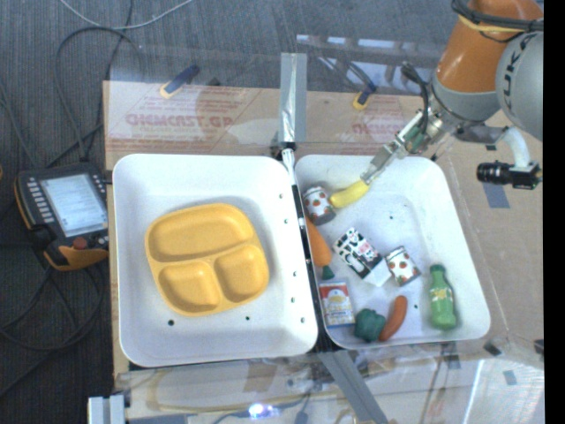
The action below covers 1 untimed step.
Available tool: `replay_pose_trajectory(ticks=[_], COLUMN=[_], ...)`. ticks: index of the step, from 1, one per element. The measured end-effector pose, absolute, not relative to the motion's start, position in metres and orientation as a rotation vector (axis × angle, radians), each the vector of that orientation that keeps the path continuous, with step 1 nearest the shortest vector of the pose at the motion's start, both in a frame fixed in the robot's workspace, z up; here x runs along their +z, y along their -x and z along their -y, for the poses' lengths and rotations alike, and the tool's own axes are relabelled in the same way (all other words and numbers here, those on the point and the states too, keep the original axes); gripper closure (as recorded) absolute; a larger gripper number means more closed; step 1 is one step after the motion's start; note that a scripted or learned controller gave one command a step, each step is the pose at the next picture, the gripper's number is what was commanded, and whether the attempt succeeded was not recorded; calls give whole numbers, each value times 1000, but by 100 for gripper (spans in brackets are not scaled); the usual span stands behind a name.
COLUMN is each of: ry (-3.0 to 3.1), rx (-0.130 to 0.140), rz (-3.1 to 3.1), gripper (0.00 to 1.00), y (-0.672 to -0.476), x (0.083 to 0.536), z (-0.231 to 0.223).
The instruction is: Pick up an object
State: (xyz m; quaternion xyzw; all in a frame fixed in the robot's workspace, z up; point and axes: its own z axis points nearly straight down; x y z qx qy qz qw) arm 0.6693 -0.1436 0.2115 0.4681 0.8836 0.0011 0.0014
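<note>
At the tip of the gripper (378,167), touching or nearly touching it, lies a small yellow banana (348,193) in the right bin (459,237), near its back wall. Whether anything is pinched I cannot tell. The banana looks like light, stiff plastic (probably slick and curved), so a hold across its thick middle seems safest.

The left bin (132,237) holds a divided tray (208,257). The right bin (459,237) holds a banana (348,193) at the back, a carton (359,253) mid-bin, a bottle (441,297) at right, and a sausage (395,317) in front.
</note>
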Motion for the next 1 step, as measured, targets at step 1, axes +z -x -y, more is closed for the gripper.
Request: replay_pose_trajectory(ticks=[1], ry=[-1423], rx=[1], rz=[-2798], gripper=[0], y=[-614], x=[94], z=[138])
